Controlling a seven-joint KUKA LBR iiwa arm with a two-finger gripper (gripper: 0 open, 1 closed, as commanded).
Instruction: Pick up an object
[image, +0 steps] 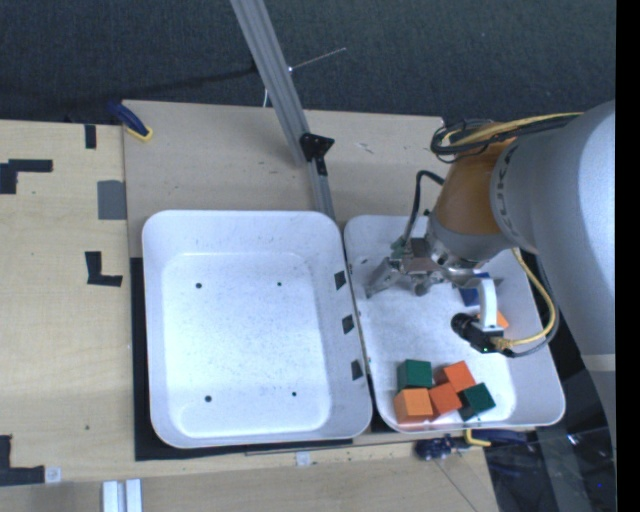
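**Blocks still lying in the right bin, none lifted**

Blocks sit clustered at the near end of the right bin (535, 405): a dark green block (414, 375), an orange block (413, 404) just beside it, a second orange block (455, 385) and another green block (478, 399). A further small orange piece (500, 322) shows near the arm's cabling. The end effector (385, 278) hangs over the far-left part of that bin, well apart from the cluster, its fingers spread and nothing between them. The left bin (160, 300) on the tabletop (200, 150) holds no blocks. Judged from this, the pick has not been made: reaching a block, closing on it and lifting all remain.
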